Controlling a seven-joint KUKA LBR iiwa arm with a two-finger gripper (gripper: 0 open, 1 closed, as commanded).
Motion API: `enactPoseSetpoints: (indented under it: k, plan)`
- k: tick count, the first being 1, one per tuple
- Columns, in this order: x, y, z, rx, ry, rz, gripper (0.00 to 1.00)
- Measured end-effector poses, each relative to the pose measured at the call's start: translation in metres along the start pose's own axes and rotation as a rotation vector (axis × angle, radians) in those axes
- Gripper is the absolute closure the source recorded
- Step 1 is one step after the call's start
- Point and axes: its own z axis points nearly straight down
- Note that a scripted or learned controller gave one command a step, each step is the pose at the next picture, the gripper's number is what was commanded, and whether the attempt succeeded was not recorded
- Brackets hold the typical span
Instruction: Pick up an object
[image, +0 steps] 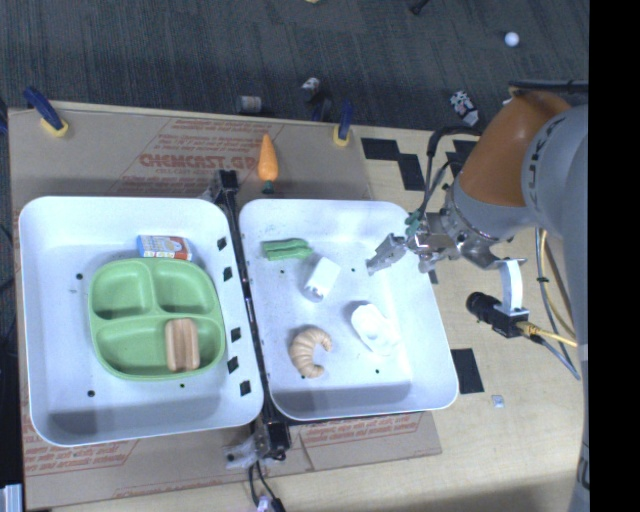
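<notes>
Four small things are lying in the right shallow white plastic bin (425, 380): a green bean-shaped pod (286, 249) near its upper left, a small white cylindrical cup (322, 277) tipped on its side just below the pod, a tan crescent-shaped croissant (309, 351) toward the lower left, and a white rounded lump (371, 326) to the croissant's right. The lump is blending into the white floor, so its exact shape is hard to make out. The left shallow white plastic bin (45, 400) is holding a green divided plastic plate (125, 300) with a brown sausage-like piece (181, 343) in one compartment, and a small printed carton (163, 246) just above the plate. The grey metal tool (385, 254) is hanging over the right bin's upper right part, apart from every item; whether it is open I cannot tell, and nothing is showing in its grasp.
</notes>
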Motion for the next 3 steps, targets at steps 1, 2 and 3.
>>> enactPoseSetpoints:
  k: [1, 2, 3]
  plan:
    - [0.000, -0.021, -0.034, -0.005, 0.000, 0.002, 0.00]
    - [0.010, 0.005, 0.099, 0.001, 0.002, -0.002, 0.00]
    - [0.047, -0.067, 0.104, 0.000, 0.002, 0.000, 0.00]
